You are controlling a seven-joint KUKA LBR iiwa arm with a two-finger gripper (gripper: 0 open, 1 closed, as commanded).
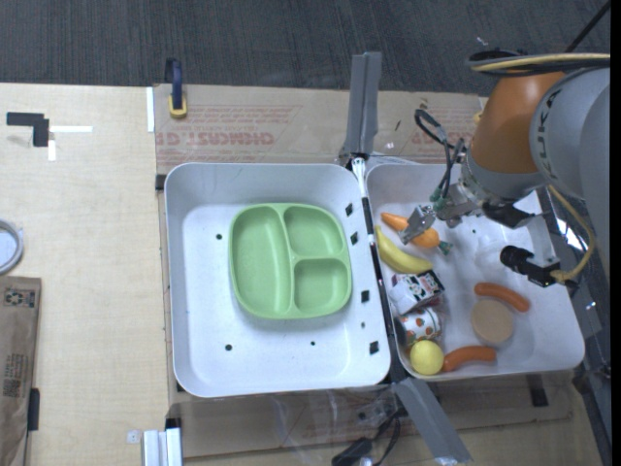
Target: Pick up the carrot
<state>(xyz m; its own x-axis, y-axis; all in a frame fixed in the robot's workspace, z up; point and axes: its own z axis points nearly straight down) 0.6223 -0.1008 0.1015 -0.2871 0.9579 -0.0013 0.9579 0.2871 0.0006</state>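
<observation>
Cardboard-topped bench, right white plastic bin (558,343): two-finger gripper (423,226) sits on small orange carrot (406,227) beside yellow banana (400,253); finger spacing unclear. You centre fingers across carrot, clear of banana.

Landmark: green divided plate (289,260), three compartments, flat in the left white bin (194,357). Right of the plate, in the right white bin (558,352): banana (399,253) closest, small printed carton (417,285) below it, yellow lemon (426,357) lower right of the plate. Farther right of the plate: two sausages (502,295) (470,356) and a round tan disc (493,324) between them. Far left of the plate: tape roll (6,248), brown paper bag (17,357). Blue-yellow clamp (175,89) above-left of the plate.
</observation>
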